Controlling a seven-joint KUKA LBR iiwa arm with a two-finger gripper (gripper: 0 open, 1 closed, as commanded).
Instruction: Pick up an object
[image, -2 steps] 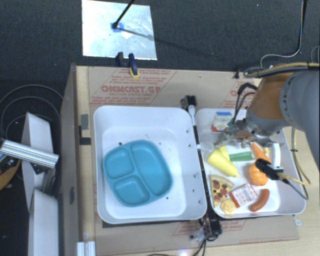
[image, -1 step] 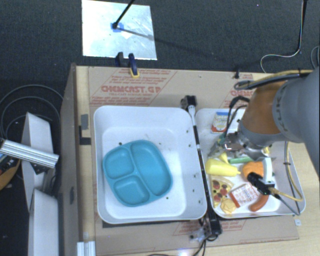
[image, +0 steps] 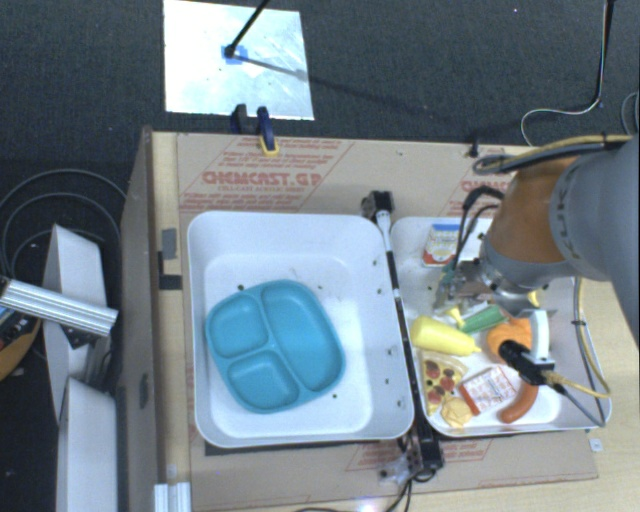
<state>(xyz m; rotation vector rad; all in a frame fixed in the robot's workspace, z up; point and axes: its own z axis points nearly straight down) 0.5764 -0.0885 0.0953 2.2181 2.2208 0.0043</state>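
Camera view: the right bin (image: 578, 425) is crowded wall to wall with toy food, the arm (image: 560, 225) covering its upper half. The gripper (image: 462, 290) hangs just above a yellow banana (image: 443, 337) at the bin's left wall; its grip cannot be told.

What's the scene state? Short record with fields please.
left bin: holds a blue divided plate
right bin: yellow banana-like toy, green piece, orange item, sausage, small carton, pizza-slice toy
arm: low over the right bin
gripper: among the items, fingers hidden
grasp: none visible
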